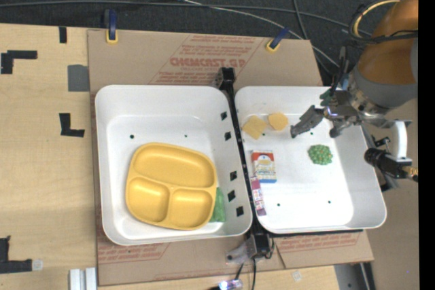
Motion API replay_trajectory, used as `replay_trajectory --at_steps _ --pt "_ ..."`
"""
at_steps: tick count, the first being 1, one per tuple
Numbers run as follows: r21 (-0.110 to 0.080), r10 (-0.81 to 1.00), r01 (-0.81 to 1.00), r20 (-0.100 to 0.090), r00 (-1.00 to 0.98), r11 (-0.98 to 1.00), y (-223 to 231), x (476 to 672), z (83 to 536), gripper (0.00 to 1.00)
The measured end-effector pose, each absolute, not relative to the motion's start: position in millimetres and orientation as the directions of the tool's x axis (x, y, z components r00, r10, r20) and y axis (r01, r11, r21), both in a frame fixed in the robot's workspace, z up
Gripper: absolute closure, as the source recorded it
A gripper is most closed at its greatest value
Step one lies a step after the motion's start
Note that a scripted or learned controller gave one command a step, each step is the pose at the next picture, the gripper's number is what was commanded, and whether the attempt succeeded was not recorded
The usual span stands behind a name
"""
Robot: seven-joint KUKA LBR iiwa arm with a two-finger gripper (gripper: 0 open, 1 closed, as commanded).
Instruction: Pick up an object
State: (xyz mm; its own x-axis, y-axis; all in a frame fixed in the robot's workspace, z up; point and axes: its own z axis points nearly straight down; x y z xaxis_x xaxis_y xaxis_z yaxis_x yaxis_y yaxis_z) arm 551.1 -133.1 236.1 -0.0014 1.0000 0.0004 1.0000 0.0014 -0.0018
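While the arm (384, 44) reaches in from the right, its gripper (319, 124) hangs over the right bin (340, 214) with the two fingers spread apart and nothing between them. One finger points left toward the yellow pieces, the other angles down just above the green clump (320, 155). My read: it's lined up to drop on something, and the clump is the nearest candidate (not touching it as far as I can tell).

Other pickable stuff in the right bin: two small yellow pieces (265, 123) near the divider, a small red-and-white packet (264, 166) below them, and a thin wrapper (257, 199) lying along the bin's left wall.

Left bin (112, 146) holds a yellow divided tray (171, 185), flat, with a green item (218, 206) wedged at its right edge, well apart from the gripper.
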Motion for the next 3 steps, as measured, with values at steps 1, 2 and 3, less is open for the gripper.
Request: replay_trajectory --at_steps 1,2,3 --pt "-0.007 1.000 1.000 0.000 0.001 -0.001 -139.3 542.3 179.6 0.00" --pt "-0.006 1.000 1.000 0.000 -0.001 0.001 -134.6 541.5 135.1 0.00" --pt "0.001 1.000 1.000 0.001 0.000 0.000 -134.8 543.0 86.3 0.00"
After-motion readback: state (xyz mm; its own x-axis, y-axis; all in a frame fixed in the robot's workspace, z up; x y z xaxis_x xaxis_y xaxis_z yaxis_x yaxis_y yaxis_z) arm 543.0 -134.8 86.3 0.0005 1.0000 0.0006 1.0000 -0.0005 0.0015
